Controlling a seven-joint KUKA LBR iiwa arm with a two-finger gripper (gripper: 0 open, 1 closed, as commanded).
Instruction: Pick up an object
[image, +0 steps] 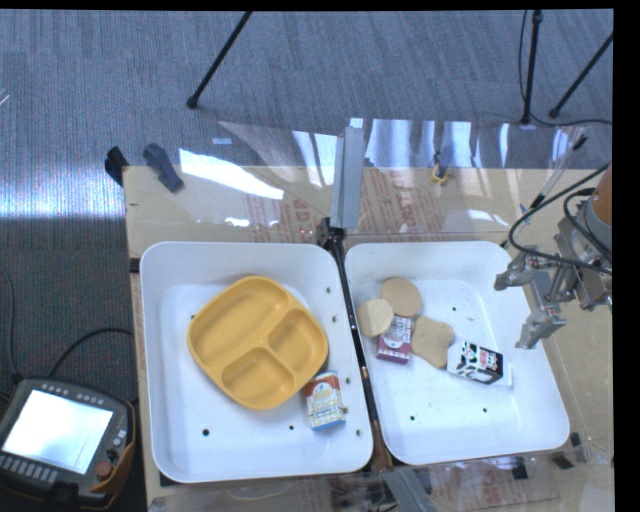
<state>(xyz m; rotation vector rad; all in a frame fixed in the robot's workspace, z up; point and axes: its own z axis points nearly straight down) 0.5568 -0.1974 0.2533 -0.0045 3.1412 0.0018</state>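
In the right bin a loose cluster of small things lies near its left-centre: three tan cookie-like pieces, a small red packet lying between them, and just right of those a black-and-white carton lying flat. Above the right side of this bin, far of the carton and apart from it, hangs the gripper, its two fingers spread wide with nothing between them; one fingertip points left, the other sits lower, nearer the carton. In the left bin a yellow divided plate lies tilted, and a small can lies just beside its near-right corner. A teach pendant sits on the floor at the near left.
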